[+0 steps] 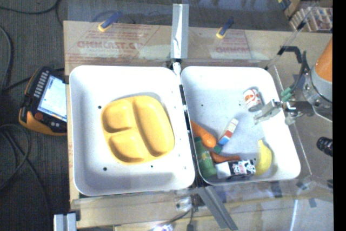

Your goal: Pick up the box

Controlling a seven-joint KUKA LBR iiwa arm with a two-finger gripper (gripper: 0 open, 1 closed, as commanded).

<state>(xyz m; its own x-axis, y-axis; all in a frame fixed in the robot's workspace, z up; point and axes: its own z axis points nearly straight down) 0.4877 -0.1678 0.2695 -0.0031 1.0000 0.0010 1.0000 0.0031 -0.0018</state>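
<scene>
From above, the left bin (pixel 81 132) holds a yellow divided tray (pixel 138 128). The right bin (pixel 216 81) holds a can (pixel 252 98), a tube (pixel 228 131), a carrot (pixel 208 140), a banana (pixel 264 157) and, against its near wall, the box (pixel 236 168), lying beside the banana. The gripper (pixel 268 111) hangs over the bin's right side near the can, with nothing between its parted fingers. A handheld pendant (pixel 46 101) lies left of the bench.
</scene>
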